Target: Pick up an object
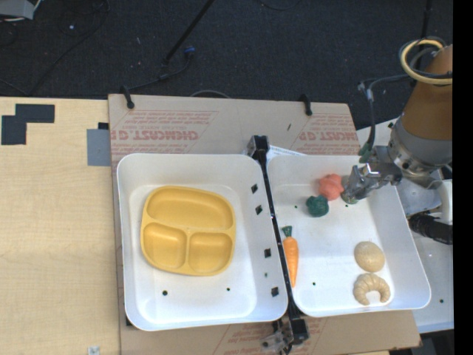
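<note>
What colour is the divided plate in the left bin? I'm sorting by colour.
Yellow: the divided plate shows plainly in the camera view.

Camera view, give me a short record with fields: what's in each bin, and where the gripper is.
left bin: one yellow divided plate
right bin: pink toy, dark green toy, toy carrot, round bun, croissant
carrot position: along the divider between the bins
gripper: over the right bin's far end, right beside the pink toy
held object: none seen between the fingers
</note>
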`<state>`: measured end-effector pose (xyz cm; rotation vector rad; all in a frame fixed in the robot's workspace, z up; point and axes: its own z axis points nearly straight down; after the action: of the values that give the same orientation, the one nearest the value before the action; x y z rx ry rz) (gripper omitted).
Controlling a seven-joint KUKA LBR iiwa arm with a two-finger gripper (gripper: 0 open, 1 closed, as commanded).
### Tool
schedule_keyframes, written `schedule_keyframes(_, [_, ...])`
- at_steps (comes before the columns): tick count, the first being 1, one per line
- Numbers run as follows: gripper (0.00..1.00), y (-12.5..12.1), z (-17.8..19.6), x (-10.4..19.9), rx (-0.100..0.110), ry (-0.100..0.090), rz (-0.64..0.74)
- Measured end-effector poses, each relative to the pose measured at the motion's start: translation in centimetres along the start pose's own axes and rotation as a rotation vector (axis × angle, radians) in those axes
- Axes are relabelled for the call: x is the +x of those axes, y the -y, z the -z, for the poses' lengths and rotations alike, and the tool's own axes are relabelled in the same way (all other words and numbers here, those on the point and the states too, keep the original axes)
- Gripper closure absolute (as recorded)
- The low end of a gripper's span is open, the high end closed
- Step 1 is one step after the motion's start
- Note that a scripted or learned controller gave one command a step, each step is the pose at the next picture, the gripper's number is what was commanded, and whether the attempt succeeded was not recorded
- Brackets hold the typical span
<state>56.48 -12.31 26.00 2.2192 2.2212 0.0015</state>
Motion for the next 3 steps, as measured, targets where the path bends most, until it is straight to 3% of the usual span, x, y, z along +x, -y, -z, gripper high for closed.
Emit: schedule_keyframes(3, [1.0,-4.5,-1.4,15.3,0.004,-0.001,0.003])
